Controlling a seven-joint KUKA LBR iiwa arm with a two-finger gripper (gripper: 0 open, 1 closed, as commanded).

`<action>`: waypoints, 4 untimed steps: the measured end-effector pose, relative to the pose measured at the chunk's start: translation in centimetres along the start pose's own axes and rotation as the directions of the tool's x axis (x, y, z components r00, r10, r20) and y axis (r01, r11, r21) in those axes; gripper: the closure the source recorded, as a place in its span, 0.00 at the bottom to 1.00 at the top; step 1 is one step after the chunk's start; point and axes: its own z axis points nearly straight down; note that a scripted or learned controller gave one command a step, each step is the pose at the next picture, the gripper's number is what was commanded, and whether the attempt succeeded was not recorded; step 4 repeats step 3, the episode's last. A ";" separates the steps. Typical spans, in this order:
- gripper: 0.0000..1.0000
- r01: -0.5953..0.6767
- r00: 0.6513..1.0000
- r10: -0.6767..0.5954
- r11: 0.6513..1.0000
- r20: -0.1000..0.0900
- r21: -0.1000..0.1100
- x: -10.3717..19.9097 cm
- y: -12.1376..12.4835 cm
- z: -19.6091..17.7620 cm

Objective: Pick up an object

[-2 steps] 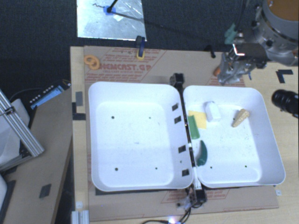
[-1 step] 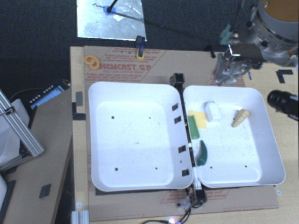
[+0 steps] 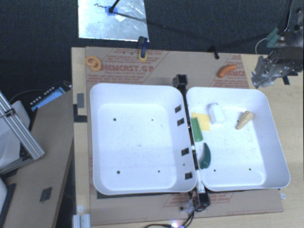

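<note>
Camera view: pincer, grip state unclear, hovers beyond the right bin's corner, apart from the corn cob.

**Around my bins**

On my cardboard sheet behind the bins I see an orange ring, a yellow clamp and an orange sausage-shaped toy. A foil sheet lies on the dark floor beyond.
</note>
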 end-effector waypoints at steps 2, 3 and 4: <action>1.00 -0.005 1.000 0.005 1.000 0.004 0.000 -21.0 0.0 0.1; 1.00 0.007 1.000 -0.007 1.000 0.001 -0.001 -20.6 0.1 0.0; 1.00 0.007 1.000 -0.007 1.000 0.001 -0.001 -20.6 0.1 0.0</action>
